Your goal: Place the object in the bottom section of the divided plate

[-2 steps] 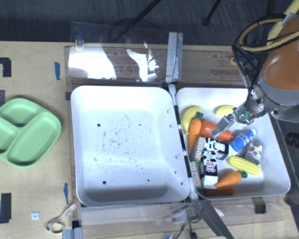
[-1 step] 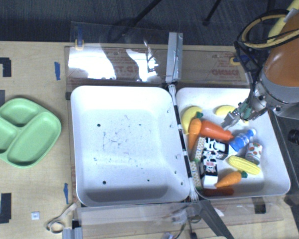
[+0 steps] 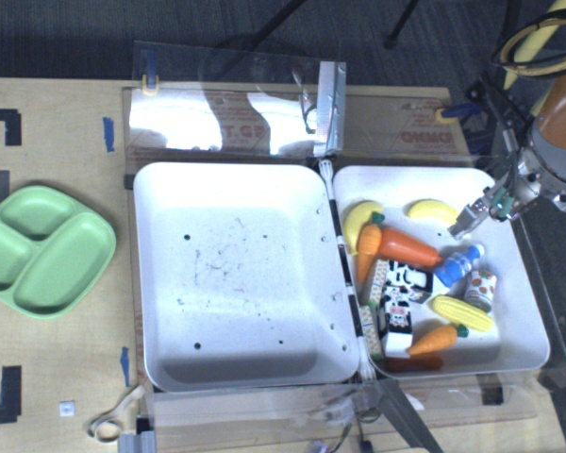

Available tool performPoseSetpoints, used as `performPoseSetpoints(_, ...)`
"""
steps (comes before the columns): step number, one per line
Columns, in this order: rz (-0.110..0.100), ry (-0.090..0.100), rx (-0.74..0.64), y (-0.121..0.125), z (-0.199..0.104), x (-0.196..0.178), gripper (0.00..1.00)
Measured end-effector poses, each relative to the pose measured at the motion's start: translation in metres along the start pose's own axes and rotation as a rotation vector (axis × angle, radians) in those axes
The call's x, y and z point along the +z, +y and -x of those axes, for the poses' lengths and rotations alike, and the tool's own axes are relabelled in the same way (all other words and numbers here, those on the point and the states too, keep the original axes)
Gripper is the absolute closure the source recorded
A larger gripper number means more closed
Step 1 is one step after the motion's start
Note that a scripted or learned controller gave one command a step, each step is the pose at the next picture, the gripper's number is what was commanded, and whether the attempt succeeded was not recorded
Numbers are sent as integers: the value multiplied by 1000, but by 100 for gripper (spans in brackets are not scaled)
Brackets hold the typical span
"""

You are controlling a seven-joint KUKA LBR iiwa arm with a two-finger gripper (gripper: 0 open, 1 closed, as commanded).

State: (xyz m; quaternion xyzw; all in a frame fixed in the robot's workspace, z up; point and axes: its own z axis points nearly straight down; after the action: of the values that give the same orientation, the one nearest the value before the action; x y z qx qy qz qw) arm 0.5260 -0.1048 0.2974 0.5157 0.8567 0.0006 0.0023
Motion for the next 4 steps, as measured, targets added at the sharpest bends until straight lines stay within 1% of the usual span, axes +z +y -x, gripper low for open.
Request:
performPoseSetpoints(1, 0, 0, 0, 0, 0, 0, 0)
performPoseSetpoints(2, 0, -1, -43, -15, 66, -111, 0)
performPoseSetpoints(3, -1, 2, -314, -16, 20, -125, 0)
performPoseSetpoints(4, 1, -3, -45, -7, 131, -139, 0)
